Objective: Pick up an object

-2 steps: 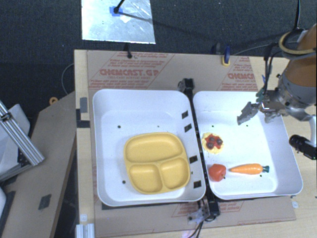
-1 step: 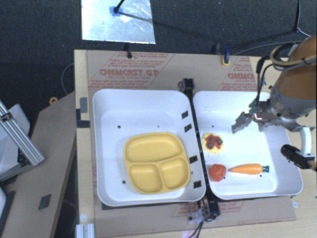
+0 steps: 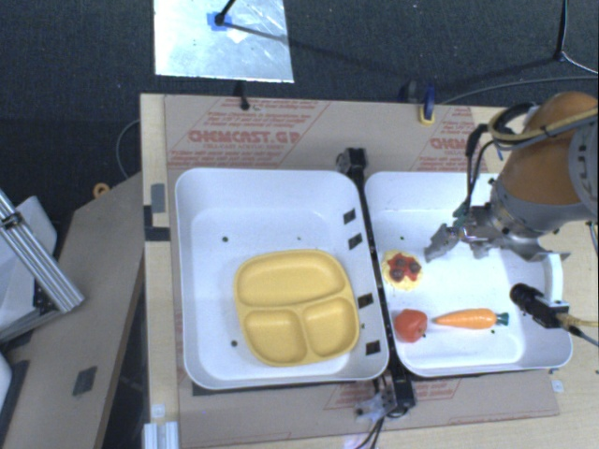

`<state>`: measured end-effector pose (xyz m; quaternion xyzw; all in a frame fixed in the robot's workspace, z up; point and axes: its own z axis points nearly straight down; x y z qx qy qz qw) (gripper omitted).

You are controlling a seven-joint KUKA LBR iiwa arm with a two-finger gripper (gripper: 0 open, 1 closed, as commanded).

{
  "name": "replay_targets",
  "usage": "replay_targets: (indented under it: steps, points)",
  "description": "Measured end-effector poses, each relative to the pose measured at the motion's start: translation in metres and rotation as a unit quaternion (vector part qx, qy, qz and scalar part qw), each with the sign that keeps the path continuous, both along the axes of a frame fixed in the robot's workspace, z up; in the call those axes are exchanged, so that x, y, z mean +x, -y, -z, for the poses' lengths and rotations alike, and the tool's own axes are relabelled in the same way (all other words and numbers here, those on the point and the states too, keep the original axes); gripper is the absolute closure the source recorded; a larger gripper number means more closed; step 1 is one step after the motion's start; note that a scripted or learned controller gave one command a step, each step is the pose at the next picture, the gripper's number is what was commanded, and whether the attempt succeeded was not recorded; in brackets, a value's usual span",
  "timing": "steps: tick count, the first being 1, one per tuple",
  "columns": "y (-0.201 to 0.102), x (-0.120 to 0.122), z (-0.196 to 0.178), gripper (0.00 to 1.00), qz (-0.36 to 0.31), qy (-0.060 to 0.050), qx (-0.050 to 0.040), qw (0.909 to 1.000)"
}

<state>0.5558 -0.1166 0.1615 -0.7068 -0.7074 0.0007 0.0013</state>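
Near the lower edge of the right bin (image 3: pixel 538 349) lie a carrot (image 3: pixel 464 320) and a tomato (image 3: pixel 410 325), a tart (image 3: pixel 403 269) just above. The gripper (image 3: pixel 447 241) hovers over bare floor beyond, fingers spread, grasping nothing. A yellow tray (image 3: pixel 296 305) occupies the left bin (image 3: pixel 271 190).

Bare floor across right bin (image 3: pixel 524 349) rear — tart (image 3: pixel 403 269), tomato (image 3: pixel 410 325), carrot (image 3: pixel 464 319) crowding front.

Board lettering: "CHEMCAST G.P" in red on the brown board (image 3: pixel 245 129) under the bins.
Right end: a repeat print, cut off, unreadable.
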Motion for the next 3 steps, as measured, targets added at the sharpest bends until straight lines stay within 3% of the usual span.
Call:
replay_targets:
  steps: [1, 2, 3]
  points:
    - [-0.006, 0.005, 0.046, 0.0, 0.0, 0.0, 0.0001, 1.0]
    - [-0.006, 0.006, 0.032, 1.0, 0.0, 0.003, -0.0008, 1.0]
    - [0.005, 0.009, -0.023, 1.0, 0.001, 0.004, -0.0012, 1.0]
